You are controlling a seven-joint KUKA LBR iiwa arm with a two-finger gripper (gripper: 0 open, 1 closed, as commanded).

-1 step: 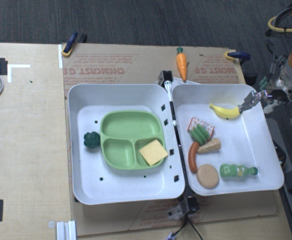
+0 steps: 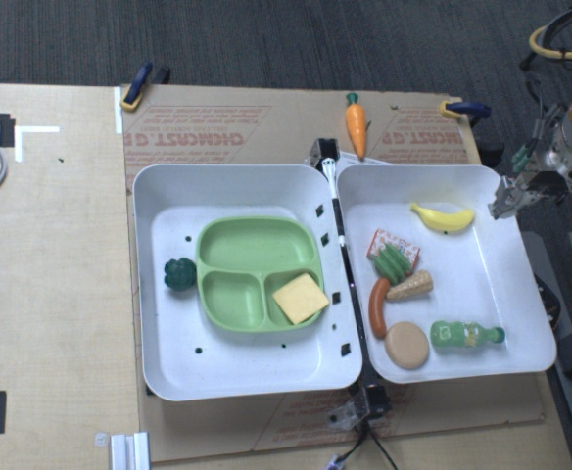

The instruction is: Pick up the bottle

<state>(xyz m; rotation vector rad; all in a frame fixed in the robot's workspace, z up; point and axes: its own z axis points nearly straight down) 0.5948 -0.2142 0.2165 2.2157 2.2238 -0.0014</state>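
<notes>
Lying side by side across the middle of the frame are two shallow white plastic bins with rounded corners. In the left bin (image 2: 159,360) sits one small dark green broccoli floret (image 2: 179,274), knobbly in texture, touching the left edge of one smooth pale green divided tray (image 2: 257,248) with three compartments; one flat yellow cheese slice (image 2: 300,299) rests in its lower right compartment. Above the seam between the bins, on the brown cardboard sheet (image 2: 198,130), lies one orange carrot (image 2: 355,125) with a green top. The right bin (image 2: 511,292) holds one red sausage (image 2: 378,308), one round tan bun (image 2: 406,345), one red-and-white packet (image 2: 394,244) under a ribbed green vegetable (image 2: 395,261), one pale cone-shaped piece (image 2: 410,286) and one curved yellow banana (image 2: 443,217). The bottle (image 2: 467,335), clear green plastic, lies on its side in the bin's lower right corner, just beside the bun. At the right edge of the frame the gripper (image 2: 506,204) hangs over the bin's upper right rim, well apart from the bottle; how far it stands open cannot be made out.
</notes>
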